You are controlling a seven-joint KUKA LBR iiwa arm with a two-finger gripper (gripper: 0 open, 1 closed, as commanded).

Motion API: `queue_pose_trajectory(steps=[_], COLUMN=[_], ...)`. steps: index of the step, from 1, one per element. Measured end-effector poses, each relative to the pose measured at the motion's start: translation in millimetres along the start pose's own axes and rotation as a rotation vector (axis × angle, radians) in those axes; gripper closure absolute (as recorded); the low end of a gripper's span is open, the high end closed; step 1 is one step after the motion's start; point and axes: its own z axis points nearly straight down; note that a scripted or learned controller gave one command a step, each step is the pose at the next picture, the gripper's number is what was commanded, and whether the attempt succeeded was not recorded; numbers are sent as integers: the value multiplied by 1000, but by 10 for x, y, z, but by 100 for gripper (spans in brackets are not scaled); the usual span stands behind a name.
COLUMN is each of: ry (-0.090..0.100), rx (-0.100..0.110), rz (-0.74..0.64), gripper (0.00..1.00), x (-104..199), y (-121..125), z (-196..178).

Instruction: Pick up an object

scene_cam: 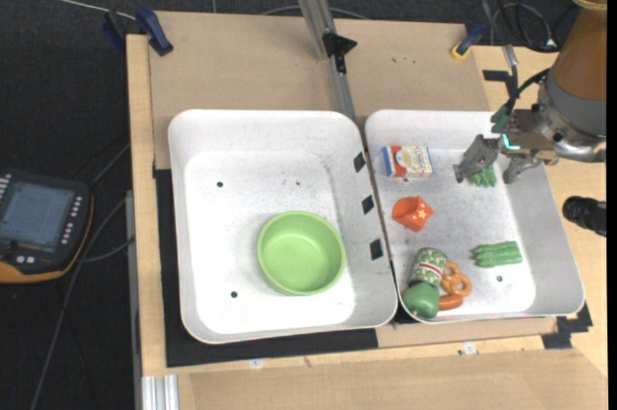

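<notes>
Hovering at the right bin's [540, 297] two o'clock, the gripper [503, 159] spreads its fingers apart over a green toy [483, 176] that lies under them on the floor, ungrasped; closing and lifting remain.

A: Where is room lying open?
B: Bare floor is showing in the right bin [540, 234] between the orange piece [413, 213] and the green toy [496, 254].
A: What is crowding it?
B: The small carton [406, 161] is sitting near the far wall; a pile of toys [434, 281] is filling the near left corner.
</notes>
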Motion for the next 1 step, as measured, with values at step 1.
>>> queue_pose_trajectory(steps=[1], ry=[0], rx=[0], rz=[0], gripper=[0], x=[0], y=[0], z=[1])
